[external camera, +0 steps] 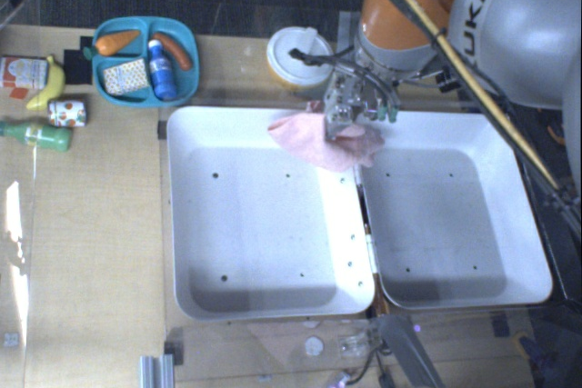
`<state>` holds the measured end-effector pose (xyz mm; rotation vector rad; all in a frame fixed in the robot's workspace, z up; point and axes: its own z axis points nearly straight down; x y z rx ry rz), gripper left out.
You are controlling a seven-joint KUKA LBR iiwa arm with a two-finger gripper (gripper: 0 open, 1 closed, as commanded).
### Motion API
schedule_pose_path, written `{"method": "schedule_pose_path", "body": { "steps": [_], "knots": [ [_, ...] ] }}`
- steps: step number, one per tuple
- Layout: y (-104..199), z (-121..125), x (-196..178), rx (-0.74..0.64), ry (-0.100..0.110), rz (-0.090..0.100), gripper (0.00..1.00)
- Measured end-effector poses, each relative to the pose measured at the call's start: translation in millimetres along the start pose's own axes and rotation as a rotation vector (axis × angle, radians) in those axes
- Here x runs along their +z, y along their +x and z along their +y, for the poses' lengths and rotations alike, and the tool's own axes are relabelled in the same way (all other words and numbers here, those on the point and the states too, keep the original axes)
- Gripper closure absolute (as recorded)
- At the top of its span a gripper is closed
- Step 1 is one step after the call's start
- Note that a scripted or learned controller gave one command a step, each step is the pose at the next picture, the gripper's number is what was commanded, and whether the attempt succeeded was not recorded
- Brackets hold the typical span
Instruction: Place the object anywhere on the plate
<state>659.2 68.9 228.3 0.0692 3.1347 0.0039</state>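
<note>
The pink cloth (326, 144) drapes over the far part of the seam where the left bin (259, 286) and right bin (473, 282) meet, most of it spreading into the left bin. Its upper right part is bunched up under the gripper (349, 115), whose fingers are closed on that bunched fabric. The yellow-rimmed white plate (291, 56) sits on the bench just beyond the bins, near the cloth. A blue divided tray (186, 73) of toy food lies farther left.
</note>
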Motion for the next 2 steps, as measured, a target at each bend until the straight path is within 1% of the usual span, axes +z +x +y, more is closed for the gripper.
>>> {"method": "schedule_pose_path", "body": {
  "steps": [1, 2],
  "knots": [
    [0.5, 52.8, -0.2, -0.047, -0.001, -0.002, 1.00],
    [0.3, 52.6, -0.6, -0.046, -0.001, -0.003, 0.00]
  ]
}}
